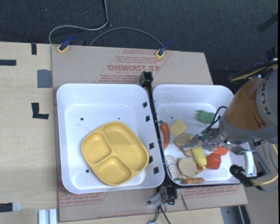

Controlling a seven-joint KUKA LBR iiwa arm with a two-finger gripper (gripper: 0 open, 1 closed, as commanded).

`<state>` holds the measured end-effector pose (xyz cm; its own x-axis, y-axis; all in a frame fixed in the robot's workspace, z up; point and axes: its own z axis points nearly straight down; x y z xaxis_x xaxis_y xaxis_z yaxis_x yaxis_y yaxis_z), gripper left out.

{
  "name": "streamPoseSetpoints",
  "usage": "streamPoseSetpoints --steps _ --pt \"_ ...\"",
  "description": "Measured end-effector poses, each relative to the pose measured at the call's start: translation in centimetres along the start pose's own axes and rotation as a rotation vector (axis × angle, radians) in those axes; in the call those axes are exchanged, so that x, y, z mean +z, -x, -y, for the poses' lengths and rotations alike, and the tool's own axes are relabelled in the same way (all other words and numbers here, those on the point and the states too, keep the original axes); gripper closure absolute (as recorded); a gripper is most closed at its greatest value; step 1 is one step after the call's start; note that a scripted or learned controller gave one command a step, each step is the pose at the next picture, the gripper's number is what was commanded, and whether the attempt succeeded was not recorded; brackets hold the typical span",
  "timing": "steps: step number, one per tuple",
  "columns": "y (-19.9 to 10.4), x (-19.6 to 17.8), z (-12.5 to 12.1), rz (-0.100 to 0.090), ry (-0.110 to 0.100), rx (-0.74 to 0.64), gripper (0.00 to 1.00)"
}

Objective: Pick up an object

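Counting two white bins [70, 101], one yellow tray [114, 152], one corn cob [199, 156]

Grey arm [270, 101], broad orange band [245, 108], black cable along wrist.

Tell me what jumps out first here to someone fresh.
The big yellow three-compartment plastic plate lying alone in the left white bin. Next, the grey arm with its orange band reaching into the right white bin, its gripper low over a jumble of toy food pieces.
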<state>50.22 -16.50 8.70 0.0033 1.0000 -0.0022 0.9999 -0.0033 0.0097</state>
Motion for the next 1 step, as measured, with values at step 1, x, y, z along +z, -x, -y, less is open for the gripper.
streamPoseSetpoints --steps 1 --pt "-0.25 -1.24 -0.19 -0.007 -0.002 -0.005 1.0"
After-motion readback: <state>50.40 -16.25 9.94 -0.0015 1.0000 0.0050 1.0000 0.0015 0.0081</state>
